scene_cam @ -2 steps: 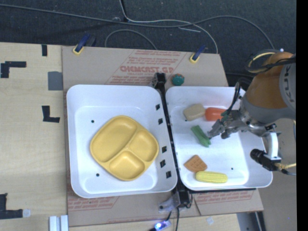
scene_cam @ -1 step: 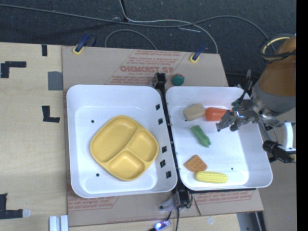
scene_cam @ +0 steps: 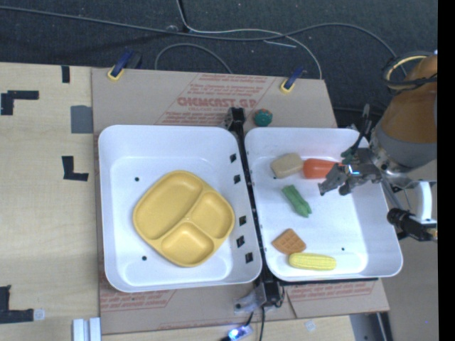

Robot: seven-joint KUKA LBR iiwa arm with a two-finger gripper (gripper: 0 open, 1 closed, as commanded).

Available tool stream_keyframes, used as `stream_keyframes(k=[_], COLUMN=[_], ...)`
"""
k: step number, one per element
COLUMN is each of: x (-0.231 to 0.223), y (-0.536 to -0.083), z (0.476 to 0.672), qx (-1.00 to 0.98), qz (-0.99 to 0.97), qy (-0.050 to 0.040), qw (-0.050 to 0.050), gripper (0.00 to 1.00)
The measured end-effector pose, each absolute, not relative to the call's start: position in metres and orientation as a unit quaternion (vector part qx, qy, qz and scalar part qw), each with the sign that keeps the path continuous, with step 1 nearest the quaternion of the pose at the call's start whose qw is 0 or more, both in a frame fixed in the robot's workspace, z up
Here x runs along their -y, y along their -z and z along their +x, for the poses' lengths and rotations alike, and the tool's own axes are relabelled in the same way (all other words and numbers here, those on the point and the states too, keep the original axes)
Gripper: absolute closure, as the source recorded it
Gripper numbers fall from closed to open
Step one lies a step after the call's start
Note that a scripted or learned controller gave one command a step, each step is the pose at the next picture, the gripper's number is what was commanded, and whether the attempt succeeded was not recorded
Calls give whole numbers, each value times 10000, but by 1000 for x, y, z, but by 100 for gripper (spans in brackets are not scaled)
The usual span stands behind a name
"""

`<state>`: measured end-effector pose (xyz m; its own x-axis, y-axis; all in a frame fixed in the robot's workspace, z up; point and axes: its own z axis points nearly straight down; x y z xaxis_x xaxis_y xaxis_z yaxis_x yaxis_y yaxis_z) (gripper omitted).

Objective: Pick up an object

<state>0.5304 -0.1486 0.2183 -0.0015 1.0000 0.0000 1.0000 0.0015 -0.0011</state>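
Nothing lifted yet. Gripper [scene_cam: 340, 184] low over right bin [scene_cam: 377, 261], centre-right of frame, fingers apart and holding nothing — orange-red piece [scene_cam: 318, 168] just beside them, upper left. Tan piece [scene_cam: 286, 165], green piece [scene_cam: 296, 199], waffle [scene_cam: 288, 242], corn [scene_cam: 313, 261] all lie in bin. Grasp and lift remain.

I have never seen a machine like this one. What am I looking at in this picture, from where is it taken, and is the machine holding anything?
The picture comes from one camera fixed above a bench, looking down at a slant. On the bench stand two shallow white bins. The left bin holds a yellow divided plate. The right bin holds toy food: a beige bread piece, an orange-red piece, a green vegetable, a brown waffle and a yellow corn cob. From the right reaches a grey robot arm with an orange band. Its gripper hangs over the right bin, near the orange-red piece. Nothing can be seen between its fingers.
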Motion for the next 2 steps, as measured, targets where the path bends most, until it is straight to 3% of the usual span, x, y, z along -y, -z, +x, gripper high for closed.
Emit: stream_keyframes(k=[2], x=[42], y=[-204], z=[539], qx=[7094], qz=[-7048], qy=[-5], qw=[12], gripper=[100])
